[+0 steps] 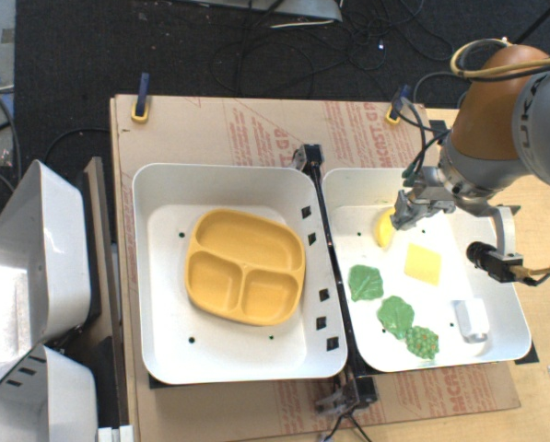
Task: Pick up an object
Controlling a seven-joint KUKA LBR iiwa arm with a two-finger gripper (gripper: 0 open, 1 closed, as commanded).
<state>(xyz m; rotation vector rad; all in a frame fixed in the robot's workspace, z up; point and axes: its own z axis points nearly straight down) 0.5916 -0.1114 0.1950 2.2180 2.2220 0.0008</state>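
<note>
Camera view, for you: left bin [155, 274] holds a yellow divided tray [245, 266]. Right bin [505, 325] holds green leaves [394, 313], a yellow square [423, 264], a white piece [470, 319]. Gripper [405, 212] sits just beside a yellow object [383, 231]; whether it grips it, you cannot tell.

Left bin [155, 247]: yellow divided tray [245, 267] fills centre, bare floor along rim only. Right bin [514, 325]: green pieces [396, 316] crowd lower left, yellow square [423, 264] mid, white block [470, 320] lower right, small yellow piece [383, 231] upper left under gripper [408, 212]. Arm [496, 127] blocks upper right. Open floor around yellow square.
</note>
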